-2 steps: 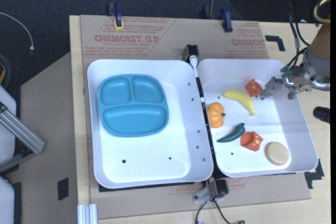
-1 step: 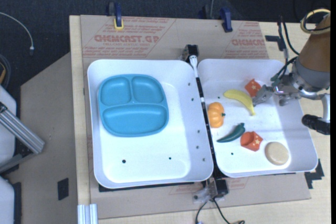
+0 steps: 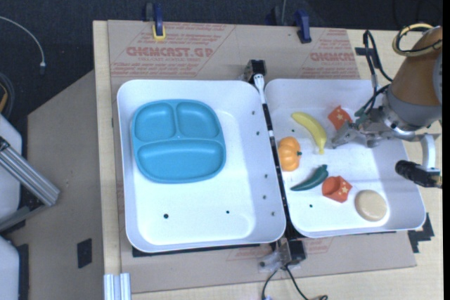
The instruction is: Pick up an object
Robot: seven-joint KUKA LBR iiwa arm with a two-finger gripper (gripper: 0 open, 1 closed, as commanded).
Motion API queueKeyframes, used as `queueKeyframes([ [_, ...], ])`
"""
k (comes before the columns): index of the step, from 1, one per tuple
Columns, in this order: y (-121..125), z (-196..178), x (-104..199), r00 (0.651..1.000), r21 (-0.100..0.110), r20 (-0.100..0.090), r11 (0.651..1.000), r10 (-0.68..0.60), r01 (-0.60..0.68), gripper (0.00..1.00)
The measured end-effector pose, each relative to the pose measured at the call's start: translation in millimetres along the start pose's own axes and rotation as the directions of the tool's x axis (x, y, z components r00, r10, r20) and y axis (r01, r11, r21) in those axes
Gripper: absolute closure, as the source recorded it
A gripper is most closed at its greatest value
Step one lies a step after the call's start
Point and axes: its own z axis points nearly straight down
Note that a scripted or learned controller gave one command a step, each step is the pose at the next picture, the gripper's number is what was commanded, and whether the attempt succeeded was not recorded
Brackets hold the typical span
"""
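1. Over the right bin, gripper sits low; whether it grips or gapes, cannot tell.
2. Just beside its tip: red piece, banana.
3. Farther out: orange fruit, green pepper, second red piece, beige disc.
4. Left bin holds blue divided plate.

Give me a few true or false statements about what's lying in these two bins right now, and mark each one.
1. The blue divided plate lies in the left bin. True.
2. The banana lies on the blue plate. False: it lies in the right bin.
3. The green pepper lies below the orange pumpkin in the view. True.
4. The round beige piece sits in the left bin. False: it sits near the right bin's front edge.
5. The gripper is over the left bin. False: it is over the right bin.
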Motion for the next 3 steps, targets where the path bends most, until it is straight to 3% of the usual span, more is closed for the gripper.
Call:
queueKeyframes([
  [1,1.0,-12.5,-0.3,1.0,-0.004,0.002,1.0,0.0,0.0,1.0],
  [3,-11.6,-121.1,-2.2,1.0,-0.008,0.004,1.0,0.0,0.0,1.0],
])
